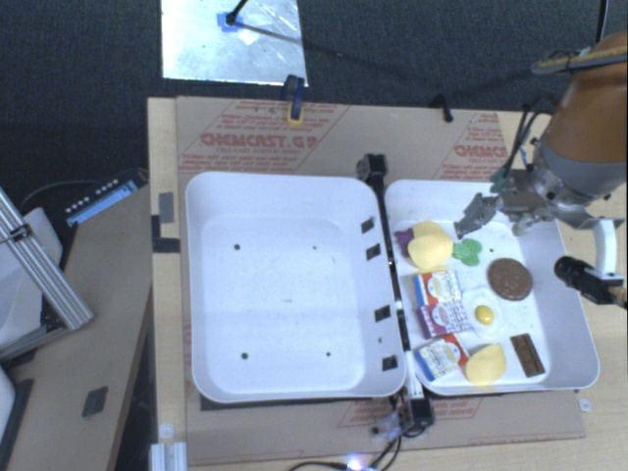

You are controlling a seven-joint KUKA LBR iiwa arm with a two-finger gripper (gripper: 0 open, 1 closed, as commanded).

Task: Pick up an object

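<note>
The right bin (574,307) holds several small items. A pale yellow lump (429,247) lies at its upper left, with a green piece (468,252) to its right and a purple piece (402,236) to its left. A brown round disc (509,279) sits mid-right. Lower down are red, white and blue packets (442,302), a small fried-egg toy (484,314), a brown bar (527,354), another yellow lump (486,364) and one more packet (440,358). My gripper (491,224) hangs over the bin's upper part, just above and right of the green piece. It is open and holds nothing.
The left bin (285,283) stands beside the right one, with a black divider strip (388,263) between them. The arm (584,135) comes in from the right above the bin's far corner. Cardboard (324,130) lies under both bins.
</note>
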